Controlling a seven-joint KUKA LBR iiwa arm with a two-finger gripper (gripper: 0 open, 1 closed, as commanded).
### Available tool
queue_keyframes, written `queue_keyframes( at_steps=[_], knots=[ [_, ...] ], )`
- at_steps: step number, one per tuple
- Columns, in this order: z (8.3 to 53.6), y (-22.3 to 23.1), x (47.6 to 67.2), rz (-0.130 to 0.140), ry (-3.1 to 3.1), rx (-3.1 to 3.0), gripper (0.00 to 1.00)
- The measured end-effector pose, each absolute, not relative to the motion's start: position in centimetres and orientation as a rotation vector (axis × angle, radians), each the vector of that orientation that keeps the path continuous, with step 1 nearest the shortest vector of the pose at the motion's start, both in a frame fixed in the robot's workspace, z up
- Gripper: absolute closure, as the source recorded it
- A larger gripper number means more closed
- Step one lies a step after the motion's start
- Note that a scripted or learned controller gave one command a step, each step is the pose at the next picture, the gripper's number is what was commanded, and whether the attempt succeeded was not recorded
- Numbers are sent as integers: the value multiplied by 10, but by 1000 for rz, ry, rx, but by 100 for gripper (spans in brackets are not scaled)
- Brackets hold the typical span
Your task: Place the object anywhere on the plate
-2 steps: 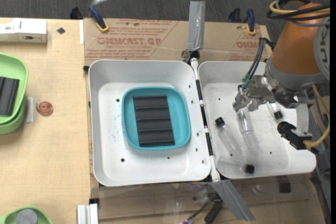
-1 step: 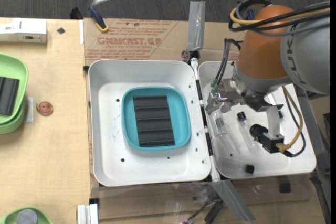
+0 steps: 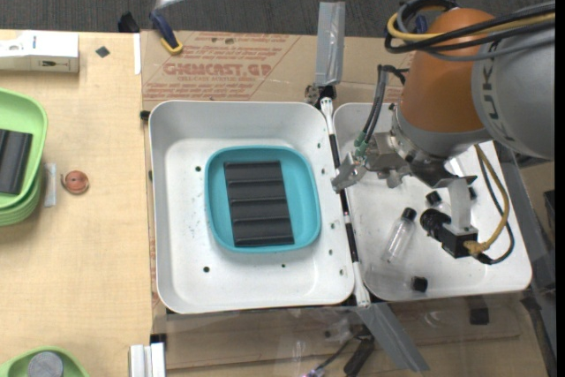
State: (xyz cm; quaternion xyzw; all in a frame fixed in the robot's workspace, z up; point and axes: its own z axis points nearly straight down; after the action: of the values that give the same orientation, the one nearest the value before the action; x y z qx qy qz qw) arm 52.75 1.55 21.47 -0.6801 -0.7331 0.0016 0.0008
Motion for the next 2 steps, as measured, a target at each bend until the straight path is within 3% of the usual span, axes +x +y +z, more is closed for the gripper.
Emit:
queue_keyframes(
  at_steps=[1,2],
  knots=[
    [269,26,558,6,-2251,-2191,0],
    [441,-27,512,4,-2434,-1988,0]
  ],
)
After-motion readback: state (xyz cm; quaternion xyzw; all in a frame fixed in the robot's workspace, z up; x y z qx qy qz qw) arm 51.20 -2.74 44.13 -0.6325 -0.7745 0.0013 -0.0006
